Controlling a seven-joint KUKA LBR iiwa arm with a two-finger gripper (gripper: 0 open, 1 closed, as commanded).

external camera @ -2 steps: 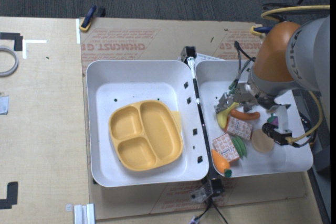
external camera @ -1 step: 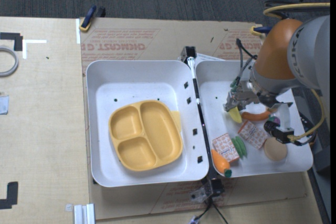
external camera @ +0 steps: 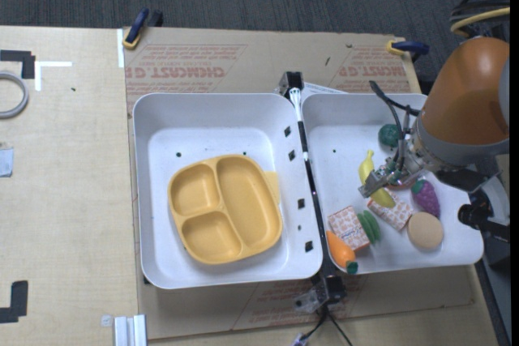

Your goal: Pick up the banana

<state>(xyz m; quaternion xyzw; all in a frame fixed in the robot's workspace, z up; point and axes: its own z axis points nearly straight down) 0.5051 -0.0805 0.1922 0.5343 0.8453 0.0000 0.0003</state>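
Banana (external camera: 368,168), small and yellow, lying in the right bin (external camera: 340,126), toward its middle. Probably a light, stiff plastic toy with slick skin, best pinched across the narrow middle of the curve. Just right of banana, touching or nearly so: gripper (external camera: 388,179), finger state impossible to tell. Farther right of banana: purple fruit (external camera: 426,197). Below banana: carrot (external camera: 341,249).
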